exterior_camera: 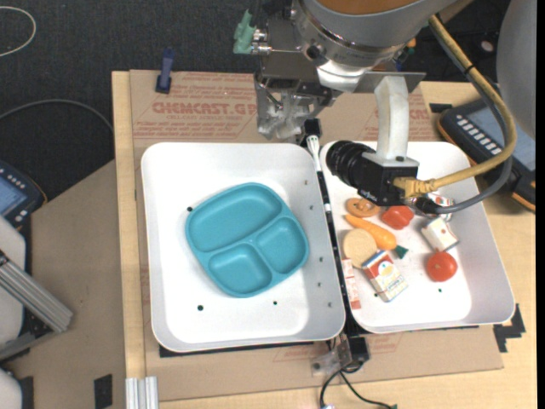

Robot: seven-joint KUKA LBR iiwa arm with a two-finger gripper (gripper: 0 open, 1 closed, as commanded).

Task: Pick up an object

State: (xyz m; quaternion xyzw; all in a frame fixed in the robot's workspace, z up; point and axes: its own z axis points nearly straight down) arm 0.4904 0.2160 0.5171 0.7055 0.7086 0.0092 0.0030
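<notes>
white plastic makes up the two shallow bins on the bench, seen from the fixed camera view above. the left bin (162, 254) holds a teal divided tray (247, 239) with three compartments, lying near its middle. the right bin (485, 288) holds a cluster of small things: a red tomato (441, 266) toward its right, a second red piece (397, 217) further up, an orange carrot (375, 230), a round beige disc (358, 245), a small carton (384, 277) with red and white print, and a white block (439, 233). the gripper (289, 118) hangs above the far edge of the left bin, over the cardboard sheet (204, 100), well apart from the food items. whether the jaws are open or closed cannot be told from here, and nothing is visibly held
</notes>
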